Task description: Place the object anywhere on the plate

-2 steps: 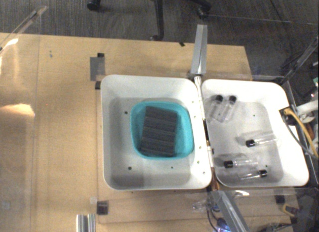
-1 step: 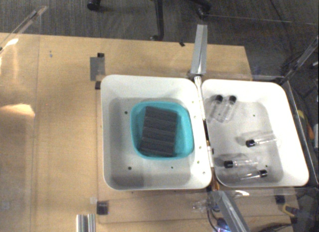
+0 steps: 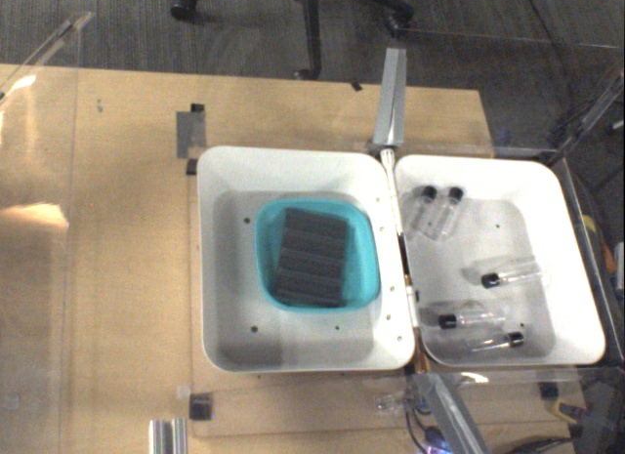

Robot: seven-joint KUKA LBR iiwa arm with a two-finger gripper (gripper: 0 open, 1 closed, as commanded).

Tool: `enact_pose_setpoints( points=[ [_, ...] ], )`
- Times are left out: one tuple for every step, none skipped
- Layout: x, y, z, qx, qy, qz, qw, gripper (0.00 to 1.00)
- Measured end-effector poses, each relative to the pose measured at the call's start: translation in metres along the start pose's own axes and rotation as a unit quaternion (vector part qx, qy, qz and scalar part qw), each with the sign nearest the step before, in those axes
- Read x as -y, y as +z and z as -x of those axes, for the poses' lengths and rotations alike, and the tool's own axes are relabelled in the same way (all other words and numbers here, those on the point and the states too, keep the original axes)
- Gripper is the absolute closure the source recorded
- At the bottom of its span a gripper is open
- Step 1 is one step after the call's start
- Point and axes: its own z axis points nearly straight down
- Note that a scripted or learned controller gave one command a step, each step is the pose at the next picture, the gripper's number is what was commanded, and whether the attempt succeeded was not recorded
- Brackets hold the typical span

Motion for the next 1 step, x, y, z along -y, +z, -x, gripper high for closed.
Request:
enact_pose_setpoints(
  points=[
    [0.0003, 0.0005, 0.0, 0.001, 0.0, -0.001, 1.0, 0.0]
  ],
)
